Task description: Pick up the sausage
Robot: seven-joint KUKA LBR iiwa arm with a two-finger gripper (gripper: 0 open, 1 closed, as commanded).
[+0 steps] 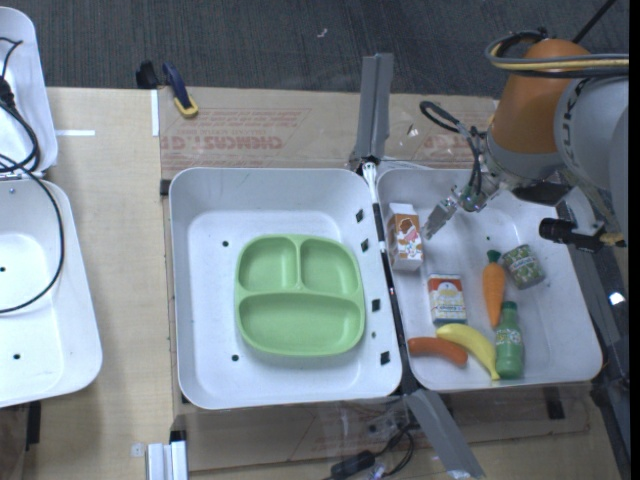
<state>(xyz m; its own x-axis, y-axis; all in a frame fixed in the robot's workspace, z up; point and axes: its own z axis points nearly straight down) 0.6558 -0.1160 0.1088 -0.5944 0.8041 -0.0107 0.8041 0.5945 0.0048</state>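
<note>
The sausage [437, 348] is a short red-orange link lying near the front edge of the right bin [575, 363]. It touches the left end of a yellow banana [472, 346]. My gripper [436, 223] hangs over the back left part of the right bin, slanting down and left from the wrist. Its tip is just right of a small brown-and-white carton [404, 238]. It is well behind the sausage, with nothing seen in it.
The right bin also holds a second small carton [446, 298], a carrot [494, 288], a green can [522, 266] and a green bottle [508, 340]. In the left bin [200, 268] lies a green divided plate [300, 296].
</note>
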